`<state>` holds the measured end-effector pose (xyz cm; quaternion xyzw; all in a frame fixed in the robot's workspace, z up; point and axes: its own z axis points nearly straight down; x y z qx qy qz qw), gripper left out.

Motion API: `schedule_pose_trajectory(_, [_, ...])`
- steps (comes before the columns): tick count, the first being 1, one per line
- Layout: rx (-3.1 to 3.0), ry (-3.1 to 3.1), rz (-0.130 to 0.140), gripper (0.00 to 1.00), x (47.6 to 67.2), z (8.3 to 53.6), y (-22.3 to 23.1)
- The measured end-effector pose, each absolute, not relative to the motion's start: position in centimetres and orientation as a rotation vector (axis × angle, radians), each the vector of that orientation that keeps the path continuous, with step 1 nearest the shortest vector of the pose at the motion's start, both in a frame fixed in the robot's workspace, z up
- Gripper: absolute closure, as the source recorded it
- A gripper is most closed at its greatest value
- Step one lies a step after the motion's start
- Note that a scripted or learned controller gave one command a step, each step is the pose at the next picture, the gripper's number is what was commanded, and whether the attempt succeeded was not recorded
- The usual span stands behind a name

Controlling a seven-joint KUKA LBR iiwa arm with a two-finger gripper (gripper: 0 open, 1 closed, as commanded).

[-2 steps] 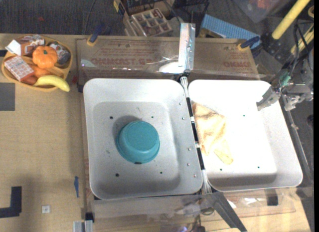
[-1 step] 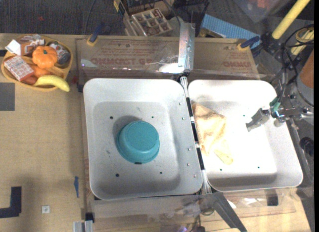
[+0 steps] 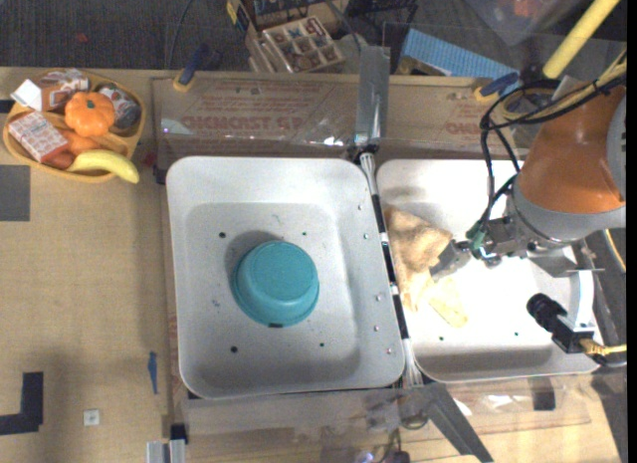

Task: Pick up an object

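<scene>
Orange-banded arm (image 3: pixel 572 167) sets its gripper (image 3: pixel 445 262) against a beige cloth (image 3: pixel 413 244).

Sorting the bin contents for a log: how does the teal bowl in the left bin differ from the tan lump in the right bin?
The teal bowl is round with a crisp edge; the tan lump is irregular and soft-edged. The bowl lies upside down near the middle of the left bin; the lump lies against the left wall of the right bin. The tool is beside the lump, far from the bowl. Both rest on a white bin floor.
</scene>
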<state>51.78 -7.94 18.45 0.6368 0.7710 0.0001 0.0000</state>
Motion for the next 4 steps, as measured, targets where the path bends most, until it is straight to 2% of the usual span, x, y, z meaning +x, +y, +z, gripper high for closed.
schedule_pose_trajectory(1, [2.073,2.352,0.009,0.00,50.8,9.0,-10.3])
schedule_pose_trajectory(2, [2.116,2.318,0.002,0.00,53.7,9.8,-12.3])
schedule_pose_trajectory(3, [2.182,2.258,0.000,0.00,53.8,20.8,-11.8])
schedule_pose_trajectory(4, [2.160,2.262,0.013,0.00,64.5,9.4,-10.9])
